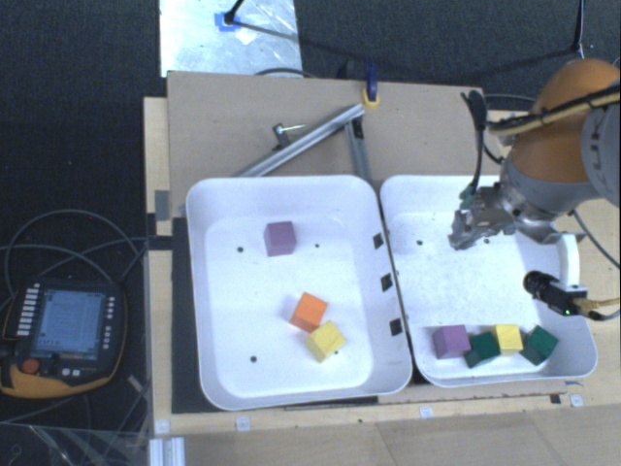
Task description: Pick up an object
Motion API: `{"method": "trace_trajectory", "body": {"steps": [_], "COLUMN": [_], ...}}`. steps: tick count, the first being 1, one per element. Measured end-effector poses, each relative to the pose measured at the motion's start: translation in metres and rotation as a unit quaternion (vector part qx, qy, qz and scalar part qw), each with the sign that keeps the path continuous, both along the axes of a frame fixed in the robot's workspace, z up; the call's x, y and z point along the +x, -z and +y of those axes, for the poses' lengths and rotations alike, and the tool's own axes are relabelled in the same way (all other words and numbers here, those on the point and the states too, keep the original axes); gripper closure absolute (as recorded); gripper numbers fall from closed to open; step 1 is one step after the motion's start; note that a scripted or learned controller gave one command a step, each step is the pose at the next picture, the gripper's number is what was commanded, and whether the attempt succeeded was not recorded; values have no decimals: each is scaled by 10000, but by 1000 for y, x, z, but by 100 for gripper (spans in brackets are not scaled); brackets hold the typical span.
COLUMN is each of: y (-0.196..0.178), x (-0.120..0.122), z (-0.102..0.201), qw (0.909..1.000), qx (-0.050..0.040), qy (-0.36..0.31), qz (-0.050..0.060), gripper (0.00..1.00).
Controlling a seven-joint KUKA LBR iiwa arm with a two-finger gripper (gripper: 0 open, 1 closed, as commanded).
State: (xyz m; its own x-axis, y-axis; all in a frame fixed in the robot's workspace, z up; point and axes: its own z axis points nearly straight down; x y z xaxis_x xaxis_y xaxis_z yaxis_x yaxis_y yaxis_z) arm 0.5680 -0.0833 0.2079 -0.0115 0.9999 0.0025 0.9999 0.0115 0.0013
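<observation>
Bench (427, 129): brown board under both bins, running behind and to the left of the pincer.
Left bin (209, 289): well left of the pincer; holds a purple cube (279, 238), an orange cube (309, 311) and a yellow cube (326, 341), the last two touching.
Right bin (427, 260): beneath the pincer.
Arm (563, 153): reaches in from the right, wrist bent down over the right bin's upper half.
Pincer (468, 229): hangs above bare bin floor; whether wide or narrow, cannot tell; nothing seen in it.
Cubes (493, 342): row at the front wall, well below the pincer: purple, dark green, yellow, dark green, touching.
Handling: likely light, stiff, smooth blocks; take one across two flat opposite faces. The end ones look easiest, as neighbours crowd the middle.
</observation>
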Motion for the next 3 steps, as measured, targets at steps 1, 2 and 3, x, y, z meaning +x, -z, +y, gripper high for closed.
{"method": "trace_trajectory", "body": {"steps": [1, 2, 3], "y": [3, -8, -21], "x": [4, 1, 2], "z": [55, 98, 161], "qw": [10000, 10000, 10000], "qx": [1, -1, 4], "qy": [1, 4, -5], "qz": [-1, -4, -3], "gripper": [100, 100, 100]}}
